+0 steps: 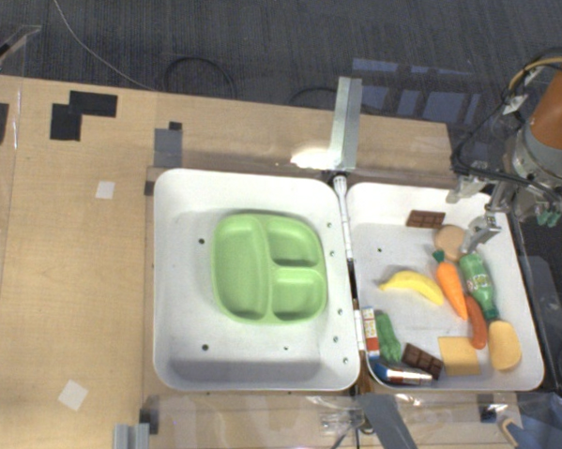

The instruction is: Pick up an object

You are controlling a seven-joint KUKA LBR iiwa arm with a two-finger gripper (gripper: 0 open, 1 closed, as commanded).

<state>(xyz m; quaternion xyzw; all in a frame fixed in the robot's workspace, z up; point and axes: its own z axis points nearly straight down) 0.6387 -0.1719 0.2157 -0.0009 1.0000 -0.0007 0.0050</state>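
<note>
Toy food is spread over the right bin (527, 373): a chocolate bar (422, 360) in front, then a banana (413, 286), a carrot (452, 289) and a green bottle (478, 285). A green tray (267, 267) is seen in the left bin (180, 261). Nothing is held by the gripper (481, 229), hung over the bottle.

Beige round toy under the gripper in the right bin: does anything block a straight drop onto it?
Nothing visible covers the beige round toy. The gripper sits just right of it, above the green bottle; the orange carrot touches the toy's lower edge.
</note>
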